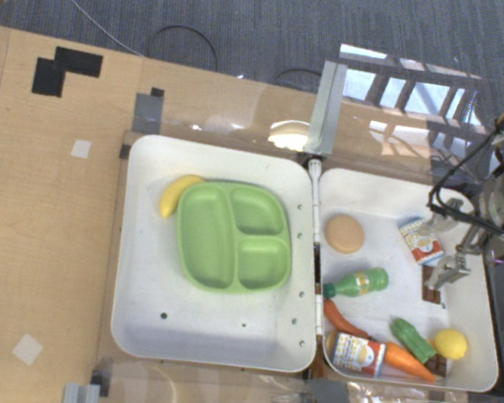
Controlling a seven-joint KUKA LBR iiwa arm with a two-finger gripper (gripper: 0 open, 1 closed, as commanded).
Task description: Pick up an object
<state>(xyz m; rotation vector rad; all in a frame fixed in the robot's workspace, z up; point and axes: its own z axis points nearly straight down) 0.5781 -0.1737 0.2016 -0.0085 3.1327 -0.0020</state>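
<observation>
From the left, we see a left bin (134, 319) holding a green divided plate (232, 236) atop a banana (175, 193). The right bin (394, 204) holds a tan bun (345, 233), green bottle (358, 283), carrot (381, 347), can (358, 355), lemon (450, 345) and packet (420, 240). The gripper (440, 281) hovers beside the packet; we cannot tell its grip.

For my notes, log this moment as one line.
claw: over right bin, nothing visibly held | green plate, banana: left bin

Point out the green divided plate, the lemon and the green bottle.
green divided plate (228, 236), camera view, its middle ridge.
lemon (450, 344), camera view, its centre.
green bottle (356, 283), camera view, its body.
</observation>
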